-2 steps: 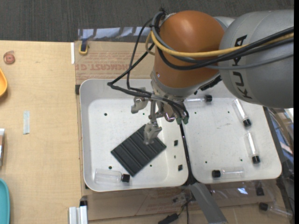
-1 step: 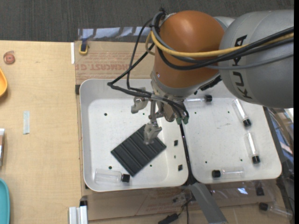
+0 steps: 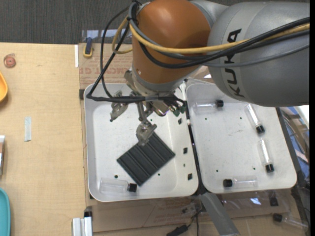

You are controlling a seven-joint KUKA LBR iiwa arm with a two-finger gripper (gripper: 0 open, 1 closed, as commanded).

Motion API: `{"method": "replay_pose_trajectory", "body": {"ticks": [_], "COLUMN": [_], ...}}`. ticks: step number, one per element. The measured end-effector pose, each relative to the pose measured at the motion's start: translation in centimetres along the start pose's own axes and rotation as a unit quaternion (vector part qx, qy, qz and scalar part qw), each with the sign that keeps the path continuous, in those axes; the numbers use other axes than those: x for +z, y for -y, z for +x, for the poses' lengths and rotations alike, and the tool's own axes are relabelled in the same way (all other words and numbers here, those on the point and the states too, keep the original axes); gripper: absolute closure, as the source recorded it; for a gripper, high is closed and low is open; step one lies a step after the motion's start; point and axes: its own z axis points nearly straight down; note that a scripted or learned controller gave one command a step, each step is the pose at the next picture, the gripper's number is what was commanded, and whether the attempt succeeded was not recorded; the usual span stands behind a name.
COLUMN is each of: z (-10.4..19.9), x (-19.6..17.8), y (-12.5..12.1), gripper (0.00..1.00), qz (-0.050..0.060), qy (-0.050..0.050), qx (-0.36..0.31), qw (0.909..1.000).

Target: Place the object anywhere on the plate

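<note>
The arm (image 3: 221, 43) reaches in over the two white bins, its big orange band hanging above the far edge of the left bin (image 3: 96, 151). Below it the gripper (image 3: 145, 132) points down into that bin, its tip right at the far corner of a dark ribbed plate (image 3: 146, 158) that lies flat and turned diamond-wise on the bin floor. Whether the fingers are apart or together I cannot tell; the wrist and a tangle of black cables (image 3: 128, 98) hide too much.

Just nearer than the plate, against the bin's near wall, lies a clear tube with a black cap (image 3: 118, 185). A few small dark specks sit on the floor to the right of the plate.

Further right of the plate, the right bin (image 3: 231, 146) holds several more clear tubes with black caps: one near its far wall (image 3: 209, 103), two along its right side (image 3: 256, 121) (image 3: 266, 156), one by its near wall (image 3: 238, 183).

To the left of the plate, beyond the bin wall, the wooden worktop (image 3: 44, 132) carries a small grey strip (image 3: 27, 129).
</note>
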Motion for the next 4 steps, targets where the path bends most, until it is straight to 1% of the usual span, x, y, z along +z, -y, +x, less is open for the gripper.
{"method": "replay_pose_trajectory", "body": {"ticks": [1,2,3,4], "z": [-3.1,-8.6,-8.6,-8.0], "x": [-2.0,8.7,7.8,-4.5], "y": [7.3,7.2,7.4,6.8], "gripper": [0.00,0.00,1.00,1.00], "qz": [0.001,0.002,0.003,0.001], "qy": [0.000,-0.001,0.001,0.000], "qx": [0.090,0.474,0.473,0.289], "qw": [0.9959,0.8806,0.8808,0.9573]}}
